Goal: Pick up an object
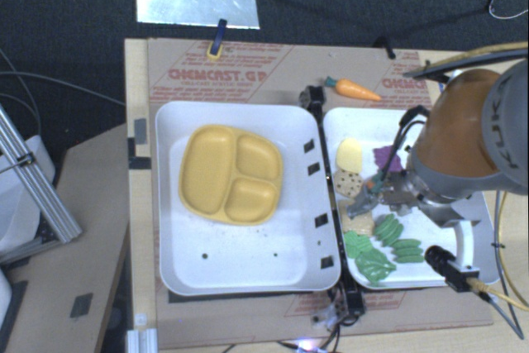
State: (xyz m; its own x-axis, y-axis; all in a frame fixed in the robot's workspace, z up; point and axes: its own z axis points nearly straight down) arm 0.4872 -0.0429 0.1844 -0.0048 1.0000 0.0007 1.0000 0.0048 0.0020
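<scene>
My gripper [364,201] hangs low over the left part of the right bin [479,264], reaching in from the right. It is just above a brown speckled piece [348,182] and beside several green pea pods [388,240]. A pale yellow piece [350,153] lies further back in that bin. A purple item [386,156] sits next to it, partly hidden by the arm's cables. I see nothing lifted clear of the bin floor.
The left bin [207,260] holds a yellow divided plate [230,174]. An orange carrot [353,88] lies on the cardboard behind the right bin. The grey and orange arm [463,136] covers the right bin's far right side.
</scene>
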